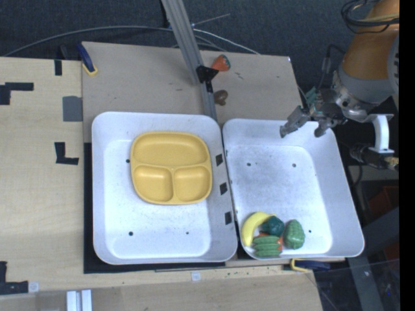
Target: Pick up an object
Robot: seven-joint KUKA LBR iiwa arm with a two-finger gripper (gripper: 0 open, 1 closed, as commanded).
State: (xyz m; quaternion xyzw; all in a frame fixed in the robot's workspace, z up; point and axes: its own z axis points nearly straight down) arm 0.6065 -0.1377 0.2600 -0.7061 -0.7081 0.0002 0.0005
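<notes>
The right white plastic bin (324, 173) lies bare across its middle, open to approach. At its seven o'clock corner a yellow banana (251, 226), two green vegetables (293, 234) and a red-green one (266, 244) crowd the walls. A yellow three-compartment plate (172, 166) fills the left bin's (110, 193) upper half.

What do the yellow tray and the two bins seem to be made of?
Yellow tray: probably matte plastic, moulded smoothly into three compartments, with no glare. Left bin and right bin: seemingly thin white plastic, with rounded rims and scuffed, speckled floors.

No legible text, label, brand, number or sign is found on any surface. The black tape marks (19, 91) on the bench (39, 173) at the left of the frame form plain shapes, not characters.
</notes>
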